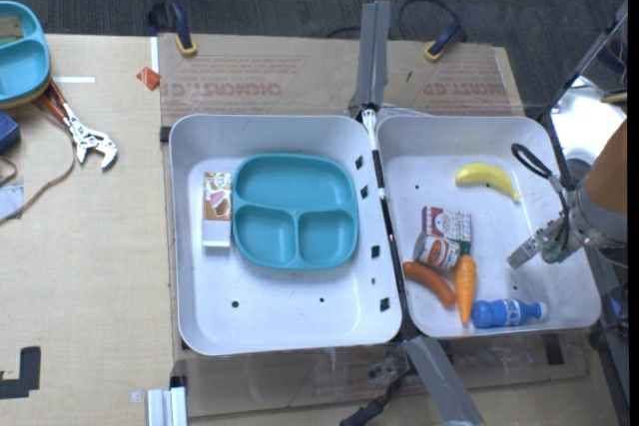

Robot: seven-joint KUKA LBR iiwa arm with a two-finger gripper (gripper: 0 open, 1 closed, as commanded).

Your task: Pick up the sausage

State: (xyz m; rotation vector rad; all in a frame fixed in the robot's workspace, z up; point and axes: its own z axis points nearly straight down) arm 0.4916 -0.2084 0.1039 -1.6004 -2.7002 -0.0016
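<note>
One reddish-brown sausage (pixel 430 282) lies at the right white bin's (pixel 419 150) front-left, beside an orange carrot (pixel 465 286), while the metal claw (pixel 544 247), its state untellable, hovers well apart near the right wall

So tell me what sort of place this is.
Most likely a robotics lab test bench: two white bins clamped to a board, toy food such as the sausage and banana, and a gripper reaching in.
</note>
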